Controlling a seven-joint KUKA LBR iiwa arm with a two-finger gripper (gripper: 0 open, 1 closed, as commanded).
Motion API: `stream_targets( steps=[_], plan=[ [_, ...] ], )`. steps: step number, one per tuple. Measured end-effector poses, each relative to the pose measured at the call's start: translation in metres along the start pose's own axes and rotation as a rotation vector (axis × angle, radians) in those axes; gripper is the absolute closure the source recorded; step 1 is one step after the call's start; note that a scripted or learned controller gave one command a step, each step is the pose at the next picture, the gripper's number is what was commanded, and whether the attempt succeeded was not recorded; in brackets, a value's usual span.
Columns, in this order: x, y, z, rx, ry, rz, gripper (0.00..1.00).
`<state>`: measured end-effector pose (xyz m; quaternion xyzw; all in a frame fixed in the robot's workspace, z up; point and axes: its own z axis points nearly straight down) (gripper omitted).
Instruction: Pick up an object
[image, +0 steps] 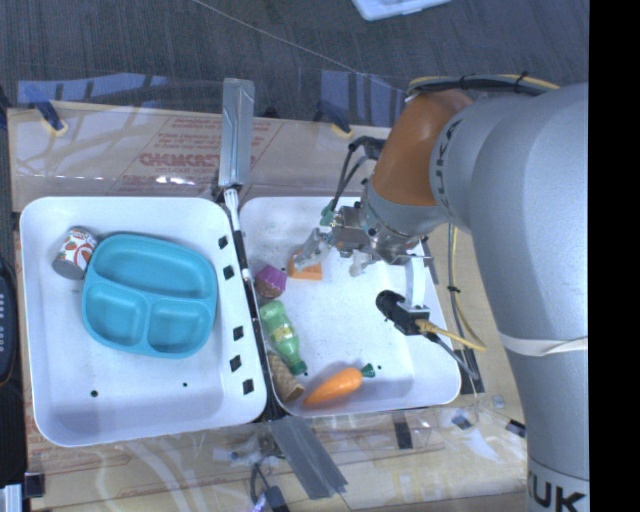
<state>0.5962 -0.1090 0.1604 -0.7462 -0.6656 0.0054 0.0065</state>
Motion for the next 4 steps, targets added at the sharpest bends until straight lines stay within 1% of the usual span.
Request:
stream_targets(
  steps=[1, 2, 3, 4],
  plan=[
    [0.001, 0.022, 0.067, -0.008, 0.0, -0.121, 0.0],
    [0.024, 0.018, -0.036, -0.023, -0.003, -0.236, 0.0],
    [-0.038, 0.028, 0.048, -0.005, -0.003, -0.218, 0.0],
    [-0.011, 0.035, 0.068, -0.012, -0.002, -0.34, 0.0]
  ],
)
